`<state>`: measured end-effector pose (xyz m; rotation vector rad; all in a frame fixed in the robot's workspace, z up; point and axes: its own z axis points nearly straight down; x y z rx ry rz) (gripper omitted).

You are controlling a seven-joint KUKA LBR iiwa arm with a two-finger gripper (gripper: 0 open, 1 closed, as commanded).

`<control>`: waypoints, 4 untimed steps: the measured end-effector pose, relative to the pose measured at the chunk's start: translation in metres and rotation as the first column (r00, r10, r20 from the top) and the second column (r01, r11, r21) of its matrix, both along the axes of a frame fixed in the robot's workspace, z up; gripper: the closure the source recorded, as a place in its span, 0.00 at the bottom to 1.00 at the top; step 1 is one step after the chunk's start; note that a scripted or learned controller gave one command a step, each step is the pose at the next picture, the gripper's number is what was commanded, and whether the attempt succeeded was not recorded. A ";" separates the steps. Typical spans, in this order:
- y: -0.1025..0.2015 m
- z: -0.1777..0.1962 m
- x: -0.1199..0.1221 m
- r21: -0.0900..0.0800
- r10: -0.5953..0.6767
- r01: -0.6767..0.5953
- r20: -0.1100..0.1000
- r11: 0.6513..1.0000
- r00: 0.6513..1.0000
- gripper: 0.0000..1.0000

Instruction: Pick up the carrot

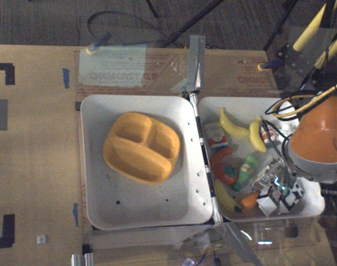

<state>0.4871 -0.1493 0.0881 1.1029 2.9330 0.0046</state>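
The carrot, a short orange piece, lies near the front wall of the right bin, between a yellow banana and a white-and-black item. My gripper hangs low over the bin, just up and to the right of the carrot and very close to it. The metal gripper parts blur into the clutter, and the orange-banded wrist covers the bin's right side.
The right bin also holds two bananas at the back, a small carton, a red vegetable and a green bottle. In the left bin lies a yellow divided plate. A metal divider separates the bins.
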 end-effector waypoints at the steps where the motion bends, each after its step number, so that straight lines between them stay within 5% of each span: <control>1: -0.008 0.000 0.068 -0.005 0.418 -0.418 0.000 0.909 0.909 1.00; 2: -0.074 -0.001 0.115 -0.004 0.471 -0.471 -0.002 0.882 0.882 1.00; 3: -0.074 0.009 0.117 -0.006 0.470 -0.470 0.005 0.883 0.883 1.00; 4: -0.074 -0.002 0.164 -0.004 0.643 -0.643 -0.002 0.766 0.766 1.00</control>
